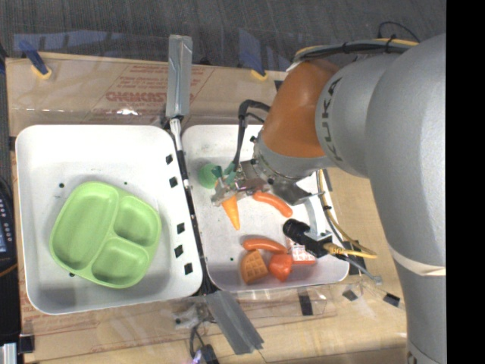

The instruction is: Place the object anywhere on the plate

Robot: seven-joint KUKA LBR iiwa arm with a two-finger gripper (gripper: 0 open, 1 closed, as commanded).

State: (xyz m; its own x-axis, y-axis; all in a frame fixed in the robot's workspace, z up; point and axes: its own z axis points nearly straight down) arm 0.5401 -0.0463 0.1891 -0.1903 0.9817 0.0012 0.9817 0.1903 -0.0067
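The green divided plate (pixel 106 235) lies in the left bin (pixel 45 150), and nothing is on it. The arm reaches from the right into the right bin (pixel 203 139), and the gripper (pixel 229 184) is low over the toy food, at the thick end of an orange carrot (pixel 231 211) and just beside a small green piece (pixel 207 174). Whether the gripper is open or closed I cannot tell, because the wrist hides much of it. Near the bin's front there are a sausage-like piece (pixel 263 243), a waffle-like piece (pixel 255 267) and a red piece (pixel 280 265). I judge the step in hand is the pick, most probably of the carrot, so the task is at its beginning. The next move calls for a firm grasp, a lift clear of the wall between the bins, then a carry to the left over the plate
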